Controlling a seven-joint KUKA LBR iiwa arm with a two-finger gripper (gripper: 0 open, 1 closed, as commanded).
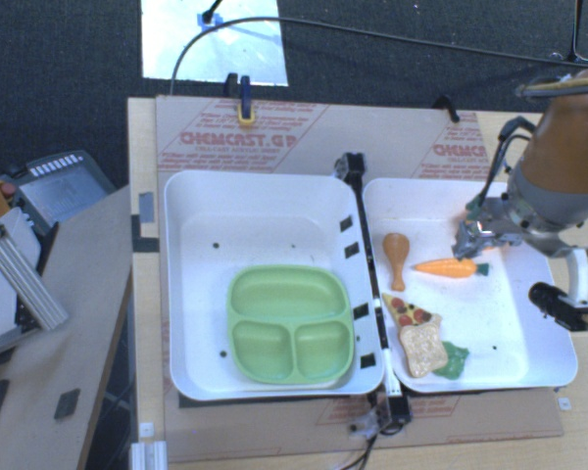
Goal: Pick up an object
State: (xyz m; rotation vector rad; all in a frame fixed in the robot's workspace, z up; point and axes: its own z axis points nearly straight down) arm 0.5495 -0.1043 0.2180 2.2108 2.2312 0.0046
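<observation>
Two white bins point(265, 194) on cardboard; gripper point(467, 246) sits right above the carrot point(445, 268), can't tell its state.

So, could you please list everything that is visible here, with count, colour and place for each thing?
white bins: two, white, side by side on the bench
divided plate: one, light green, left bin, near front
toy carrot: one, orange, right bin, just under the tool
toy drumstick: one, tan, right bin, left of the carrot
toy pizza slice: one, yellow and red, right bin, front left
toy bread slice: one, brown, beside the pizza slice
green toy piece: one, green, right of the bread
arm: one, grey and orange, from the right
tool: one, metallic, above the carrot's right end
</observation>
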